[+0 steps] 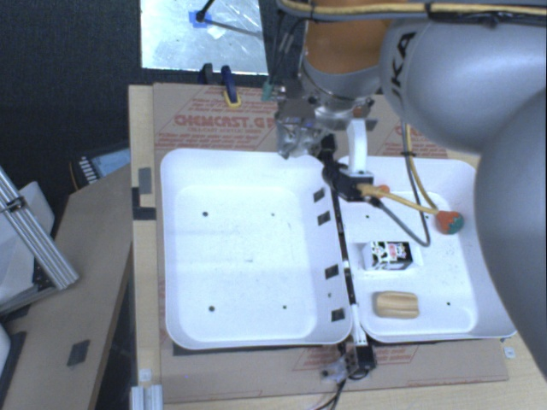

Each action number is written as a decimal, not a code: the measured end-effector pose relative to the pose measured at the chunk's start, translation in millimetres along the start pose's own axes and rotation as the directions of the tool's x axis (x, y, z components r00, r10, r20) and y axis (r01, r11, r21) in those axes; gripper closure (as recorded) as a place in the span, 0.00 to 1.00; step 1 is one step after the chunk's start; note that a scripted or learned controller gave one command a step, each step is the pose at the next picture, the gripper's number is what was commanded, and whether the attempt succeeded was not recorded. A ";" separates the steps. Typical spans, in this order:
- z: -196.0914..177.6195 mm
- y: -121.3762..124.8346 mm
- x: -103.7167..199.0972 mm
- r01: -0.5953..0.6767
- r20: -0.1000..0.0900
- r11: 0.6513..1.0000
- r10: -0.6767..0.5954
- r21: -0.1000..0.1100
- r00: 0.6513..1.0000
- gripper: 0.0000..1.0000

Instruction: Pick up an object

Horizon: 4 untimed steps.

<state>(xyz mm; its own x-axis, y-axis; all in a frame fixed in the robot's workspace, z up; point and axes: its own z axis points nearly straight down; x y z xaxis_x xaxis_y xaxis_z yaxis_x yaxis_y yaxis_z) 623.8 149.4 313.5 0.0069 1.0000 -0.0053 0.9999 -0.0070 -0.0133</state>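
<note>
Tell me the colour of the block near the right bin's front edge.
Tan, like plain wood; block, camera view.

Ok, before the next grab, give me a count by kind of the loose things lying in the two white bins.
Tan block: 1
Black-and-white printed packet: 1
Stick with an orange and teal end: 1
Total: 3, all in the right bin; the gripper is at the back edge of the left bin.

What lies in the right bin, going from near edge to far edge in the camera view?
Tan wooden block → black-and-white printed packet → orange-and-teal ball-tipped stick.
</note>
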 end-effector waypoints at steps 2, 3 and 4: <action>-2.9 -4.2 -77.0 -0.003 0.000 1.000 0.003 -0.005 1.000 1.00; -91.0 -58.1 5.8 0.020 -0.012 1.000 -0.020 -0.023 1.000 1.00; -155.3 -34.3 89.5 0.019 -0.011 1.000 -0.019 -0.024 1.000 1.00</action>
<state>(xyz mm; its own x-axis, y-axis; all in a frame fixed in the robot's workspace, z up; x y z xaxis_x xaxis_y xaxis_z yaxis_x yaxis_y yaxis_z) 592.2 240.0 468.7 -0.0121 0.9999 0.0063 0.9999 0.0120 0.0105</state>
